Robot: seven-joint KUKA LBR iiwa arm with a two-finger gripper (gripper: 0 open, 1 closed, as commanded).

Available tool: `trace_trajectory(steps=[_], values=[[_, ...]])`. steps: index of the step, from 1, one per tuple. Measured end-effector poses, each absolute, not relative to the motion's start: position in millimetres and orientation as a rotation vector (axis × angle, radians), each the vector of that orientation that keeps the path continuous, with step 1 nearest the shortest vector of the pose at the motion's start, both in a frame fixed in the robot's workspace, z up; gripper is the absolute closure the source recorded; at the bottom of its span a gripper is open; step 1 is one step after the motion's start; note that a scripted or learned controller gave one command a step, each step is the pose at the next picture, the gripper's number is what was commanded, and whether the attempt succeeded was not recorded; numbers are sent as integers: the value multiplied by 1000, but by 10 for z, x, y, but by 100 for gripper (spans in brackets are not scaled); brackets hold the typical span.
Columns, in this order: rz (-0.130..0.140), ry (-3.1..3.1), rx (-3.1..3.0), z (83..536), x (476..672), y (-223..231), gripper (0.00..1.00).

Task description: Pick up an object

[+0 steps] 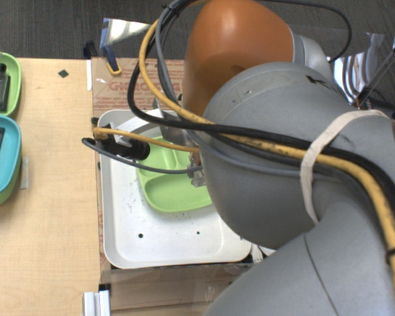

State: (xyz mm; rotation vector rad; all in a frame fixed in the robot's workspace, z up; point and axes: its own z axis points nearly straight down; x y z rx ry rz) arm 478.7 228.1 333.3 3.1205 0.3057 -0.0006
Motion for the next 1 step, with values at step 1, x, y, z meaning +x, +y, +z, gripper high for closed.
trace_trajectory(steps=[1], values=[[0,293,3115,3412,4802,2266,100]])
